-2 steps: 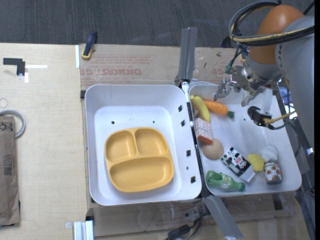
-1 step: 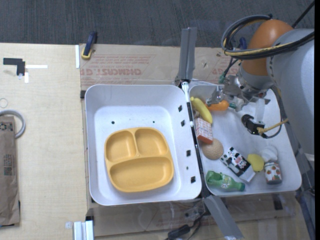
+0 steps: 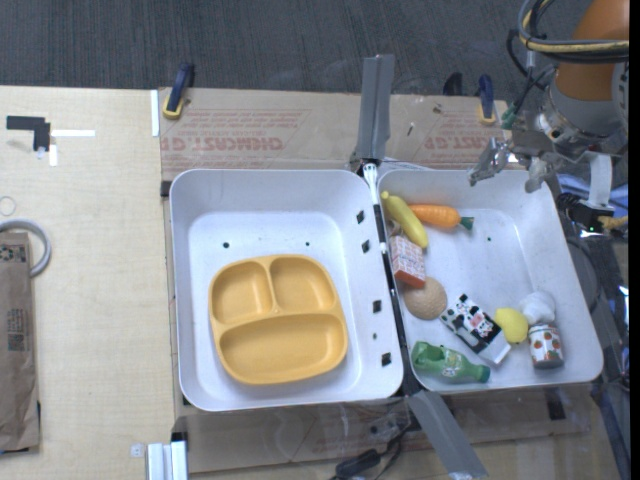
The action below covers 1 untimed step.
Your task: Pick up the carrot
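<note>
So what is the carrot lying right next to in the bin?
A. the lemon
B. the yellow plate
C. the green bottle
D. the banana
D. The carrot lies at the top of the right bin, its left end right by the banana; the yellow plate sits in the other bin, and the lemon and green bottle lie far lower down.

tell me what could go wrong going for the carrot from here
The carrot lies touching the banana near the right bin's top wall, so the claw, now above that bin's top edge, may catch the banana too or bump the wall.
</note>
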{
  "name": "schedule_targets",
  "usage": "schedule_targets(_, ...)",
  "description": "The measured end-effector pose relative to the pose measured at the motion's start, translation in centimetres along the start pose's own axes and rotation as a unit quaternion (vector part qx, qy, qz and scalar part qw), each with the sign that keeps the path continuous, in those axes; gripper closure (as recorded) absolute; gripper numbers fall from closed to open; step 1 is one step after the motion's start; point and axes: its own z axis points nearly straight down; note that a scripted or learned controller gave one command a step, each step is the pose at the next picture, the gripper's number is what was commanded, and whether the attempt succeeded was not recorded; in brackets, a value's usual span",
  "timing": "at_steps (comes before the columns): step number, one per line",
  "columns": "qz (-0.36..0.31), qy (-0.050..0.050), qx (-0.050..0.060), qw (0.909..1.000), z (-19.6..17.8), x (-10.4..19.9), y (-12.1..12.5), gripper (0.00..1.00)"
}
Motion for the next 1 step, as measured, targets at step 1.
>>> schedule_targets(1, 0.153, 0.0, 0.002, 0.9882, 5.06, 3.02, -0.44, 0.0)
